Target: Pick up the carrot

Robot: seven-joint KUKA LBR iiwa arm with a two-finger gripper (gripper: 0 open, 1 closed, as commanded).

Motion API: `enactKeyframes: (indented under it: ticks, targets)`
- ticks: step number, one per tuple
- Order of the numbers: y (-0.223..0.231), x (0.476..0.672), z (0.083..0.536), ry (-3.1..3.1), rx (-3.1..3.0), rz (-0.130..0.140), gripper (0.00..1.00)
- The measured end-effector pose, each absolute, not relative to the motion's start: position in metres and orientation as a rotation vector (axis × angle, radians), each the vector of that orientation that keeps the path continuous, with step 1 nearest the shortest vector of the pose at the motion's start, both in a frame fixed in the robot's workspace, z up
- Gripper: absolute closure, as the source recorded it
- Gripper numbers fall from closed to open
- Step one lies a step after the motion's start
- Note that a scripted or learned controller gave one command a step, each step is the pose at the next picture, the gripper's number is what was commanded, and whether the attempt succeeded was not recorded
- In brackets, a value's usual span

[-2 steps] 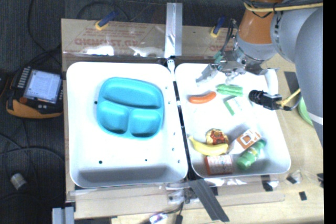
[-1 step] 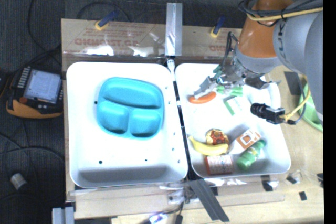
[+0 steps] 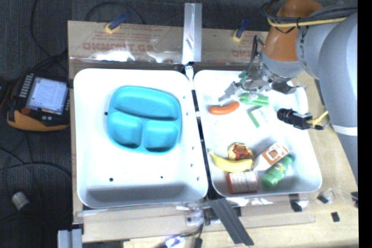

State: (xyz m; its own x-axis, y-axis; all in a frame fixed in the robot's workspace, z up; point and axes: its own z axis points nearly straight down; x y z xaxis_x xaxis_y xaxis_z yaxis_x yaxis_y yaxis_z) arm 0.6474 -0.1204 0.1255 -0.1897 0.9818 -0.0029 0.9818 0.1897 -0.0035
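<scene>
The small orange carrot [image 3: 224,108], a short tapered piece, lies in the upper left part of the right-hand shallow white bin [image 3: 314,180], close to the divider between the two bins. The two-finger gripper [image 3: 243,87] hangs just above and to the right of it, its thin metal fingers spread apart with nothing between them.

The main risk, as I judge it, is a miss: the carrot sits to the lower left of the fingertips rather than squarely beneath them, so a straight descent could land one finger on the carrot and push it aside, or close on bare plastic. The carrot is rounded and smooth-looking (it probably rolls easily), and a glancing touch may send it toward the bin wall, where the fingers would have little room.

A second risk is clutter. Flat green strips [image 3: 256,100] lie just right of the carrot, almost under the gripper, and a slightly off closing could pinch one of those instead. The yellow banana [image 3: 228,162], the green bottle [image 3: 276,173] and the small orange carton [image 3: 274,154] lie well apart toward the lower edge and should not interfere. The turquoise sectioned tray [image 3: 142,119] rests in the left bin.
</scene>
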Motion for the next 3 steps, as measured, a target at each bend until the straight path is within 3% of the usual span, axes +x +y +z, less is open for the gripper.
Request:
enactKeyframes:
  ticks: [1,2,3]
  targets:
    - [-0.137,0.661,0.114,2.295,2.146,-0.001,0.0]
    - [-0.153,0.648,0.096,2.193,2.221,0.018,0.0]
    - [-0.087,0.614,0.183,2.211,2.234,-0.002,0.0]
